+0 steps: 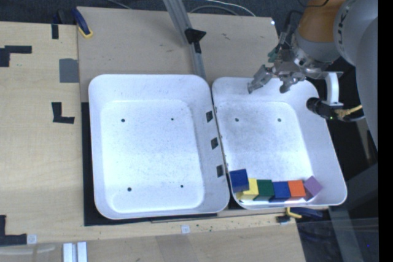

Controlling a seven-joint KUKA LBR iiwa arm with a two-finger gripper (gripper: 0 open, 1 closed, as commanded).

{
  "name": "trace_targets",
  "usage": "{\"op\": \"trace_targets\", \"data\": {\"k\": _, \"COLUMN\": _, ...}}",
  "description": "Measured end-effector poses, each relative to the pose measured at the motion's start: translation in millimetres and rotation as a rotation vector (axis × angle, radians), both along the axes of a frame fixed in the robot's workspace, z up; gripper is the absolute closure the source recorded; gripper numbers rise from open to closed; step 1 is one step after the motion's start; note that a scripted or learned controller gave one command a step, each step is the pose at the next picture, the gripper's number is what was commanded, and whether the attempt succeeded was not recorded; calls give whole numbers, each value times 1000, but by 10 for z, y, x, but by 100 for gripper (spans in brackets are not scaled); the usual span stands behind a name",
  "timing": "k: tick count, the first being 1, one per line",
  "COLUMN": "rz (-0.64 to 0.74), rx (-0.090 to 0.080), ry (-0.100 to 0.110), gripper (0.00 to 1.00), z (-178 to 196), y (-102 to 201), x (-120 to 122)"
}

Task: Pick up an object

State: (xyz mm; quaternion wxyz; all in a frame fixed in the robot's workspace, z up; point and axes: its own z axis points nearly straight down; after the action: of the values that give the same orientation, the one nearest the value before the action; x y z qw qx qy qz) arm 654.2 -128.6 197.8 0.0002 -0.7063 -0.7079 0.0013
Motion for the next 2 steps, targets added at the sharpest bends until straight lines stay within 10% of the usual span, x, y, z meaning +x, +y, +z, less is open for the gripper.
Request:
{"op": "trace_targets", "data": {"k": 1, "rz": -3, "rx": 0, "ry": 7, "gripper": 0, "z": -686, "y": -335, "x": 62}}
{"op": "trace_targets", "data": {"k": 2, "rz": 1, "rx": 3, "ry": -2, "gripper": 0, "z": 40, "y": 275, "x": -878}}
